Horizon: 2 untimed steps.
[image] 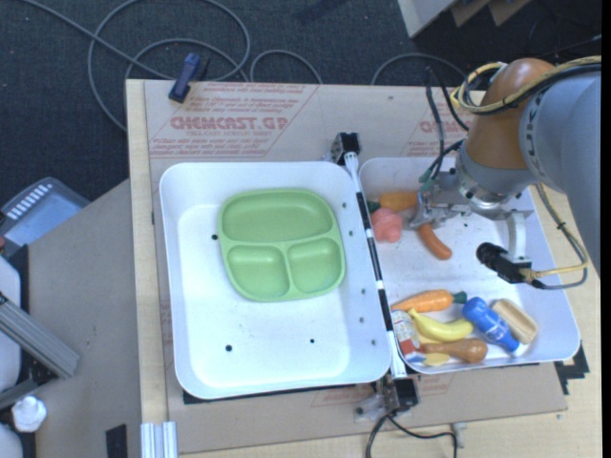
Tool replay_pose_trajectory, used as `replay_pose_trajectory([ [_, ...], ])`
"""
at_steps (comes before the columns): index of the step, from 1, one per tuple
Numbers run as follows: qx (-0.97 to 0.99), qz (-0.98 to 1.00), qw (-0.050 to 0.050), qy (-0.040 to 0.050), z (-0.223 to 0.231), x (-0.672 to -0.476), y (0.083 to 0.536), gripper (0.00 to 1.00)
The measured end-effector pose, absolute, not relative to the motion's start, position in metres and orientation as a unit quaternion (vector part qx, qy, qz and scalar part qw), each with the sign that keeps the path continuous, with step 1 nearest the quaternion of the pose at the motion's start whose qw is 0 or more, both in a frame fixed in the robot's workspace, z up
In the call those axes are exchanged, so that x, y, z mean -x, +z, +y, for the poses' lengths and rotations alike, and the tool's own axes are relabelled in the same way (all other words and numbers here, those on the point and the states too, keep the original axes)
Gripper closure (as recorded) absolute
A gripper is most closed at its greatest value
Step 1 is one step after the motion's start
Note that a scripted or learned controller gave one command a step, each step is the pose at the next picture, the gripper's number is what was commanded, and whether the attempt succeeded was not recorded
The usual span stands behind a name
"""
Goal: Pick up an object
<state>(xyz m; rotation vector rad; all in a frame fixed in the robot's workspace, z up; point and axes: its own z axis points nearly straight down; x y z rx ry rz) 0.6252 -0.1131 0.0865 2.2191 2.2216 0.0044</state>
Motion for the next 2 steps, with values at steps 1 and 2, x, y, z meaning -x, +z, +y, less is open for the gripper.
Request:
replay_pose_trajectory([
  [1,-0.707,0.707,0.001,0.0012,-0.097,-0.584,0.087,1.0],
  [2,-0.707,0.707,0.0,0.0005,-0.048,-0.569,0.207,1.0],
])
